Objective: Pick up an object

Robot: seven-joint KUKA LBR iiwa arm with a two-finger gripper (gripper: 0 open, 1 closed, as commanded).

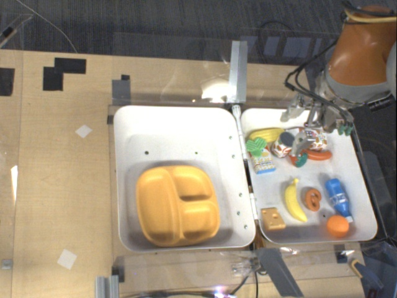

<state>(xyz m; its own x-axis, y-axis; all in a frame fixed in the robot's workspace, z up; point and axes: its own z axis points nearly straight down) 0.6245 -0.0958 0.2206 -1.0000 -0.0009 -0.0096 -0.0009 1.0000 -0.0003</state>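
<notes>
Left to right. Bench (56, 185) is pale wood w/ black tape marks top left, dark carpet beyond it.

Left bin (155, 129) holds one yellow tray (178, 203), low and centre, lots of bare white around it.

Right bin (363, 194) is the busy one: green toy (255, 145) and a small card (263, 164) by the left wall, corn (265, 133) near the top, brown block (272, 218) at the bottom, banana (294, 200) mid, a round piece (285, 148) just above it, brown ring (312, 198), red item (319, 156), blue bottle (338, 195), orange (338, 226) bottom right.

Gripper (305, 143) hangs over the top-centre cluster, right by the red item and round piece. Can't tell if it's spread or pinched, nor if anything's in it; too much clutter under it.

No set target, so any item counts; nearest candidates are that cluster. Judgement: things touch there, so a straight drop risks nudging two at once or pinching an edge. Better to centre on one item, come down vertical, close across its narrow side. Banana or bottle, sitting apart w/ space round them, look like easier picks. Bin walls are shallow, room above is free, arm comes in from the right.
</notes>
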